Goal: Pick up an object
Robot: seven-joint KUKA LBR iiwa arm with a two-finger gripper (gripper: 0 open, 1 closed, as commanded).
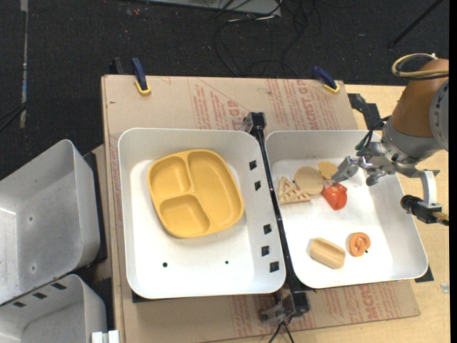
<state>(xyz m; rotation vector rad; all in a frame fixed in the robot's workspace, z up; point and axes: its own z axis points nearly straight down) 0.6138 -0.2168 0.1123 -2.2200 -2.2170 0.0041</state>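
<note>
Reaching hand [345, 175] above red pepper [335, 196].

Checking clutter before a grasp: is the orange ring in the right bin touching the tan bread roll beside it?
Apart. The camera view shows a strip of white bin floor between the orange ring and the tan bread roll.

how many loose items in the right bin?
5, maybe more under the jaws: ridged tan wafer, beige round piece, red toy pepper, tan bread roll, orange ring.
</note>
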